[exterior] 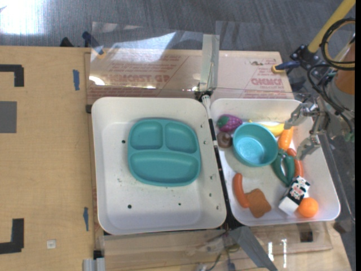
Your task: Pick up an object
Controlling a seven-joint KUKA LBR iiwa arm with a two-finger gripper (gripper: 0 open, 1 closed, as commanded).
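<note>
My gripper [303, 131] hangs over the right edge of the right bin [330, 193], and its two metal fingers [297, 114] stand open, spread along the bin's wall. Just left of the fingertips, an orange carrot [287, 139] lies beside a teal bowl [255, 144]; nothing is held between the fingers. A green piece [285, 168] lies below the carrot. Toward the bin's front are a black-and-white cow toy [296, 193], an orange ball [308, 208], a red sausage [241, 189] and a brown bread piece [258, 203].
A purple fruit [229, 122], a brown piece [224, 140] and a yellow banana [273, 129] crowd the far side of the bowl. The left bin [113, 208] holds a teal divided plate [164, 151]. A clear plastic panel [152, 66] stands behind the bins.
</note>
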